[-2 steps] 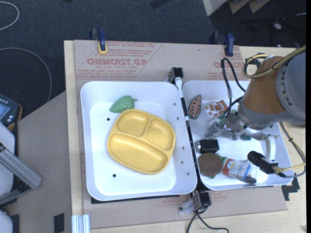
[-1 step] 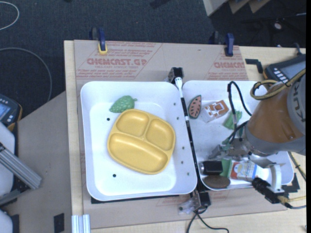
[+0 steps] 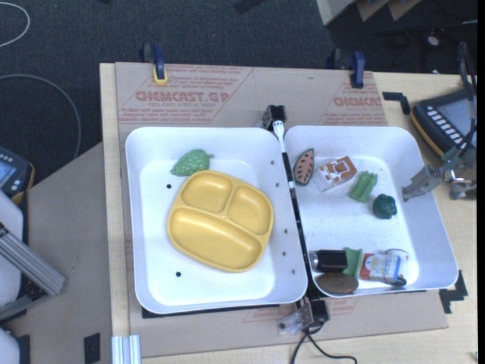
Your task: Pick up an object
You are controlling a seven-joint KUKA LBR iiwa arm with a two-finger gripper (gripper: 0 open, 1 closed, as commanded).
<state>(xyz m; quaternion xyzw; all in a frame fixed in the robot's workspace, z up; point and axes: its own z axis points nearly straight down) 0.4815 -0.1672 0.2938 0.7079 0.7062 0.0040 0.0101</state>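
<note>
Though partly cut off at right, jaws [image 3: 415,188] apparently open over right bin [image 3: 432,226].

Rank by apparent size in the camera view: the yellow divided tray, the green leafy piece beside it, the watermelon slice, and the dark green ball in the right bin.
1. Yellow divided tray, by far the largest.
2. Green leafy piece.
3. Watermelon slice and dark green ball: too alike to rank.
</note>
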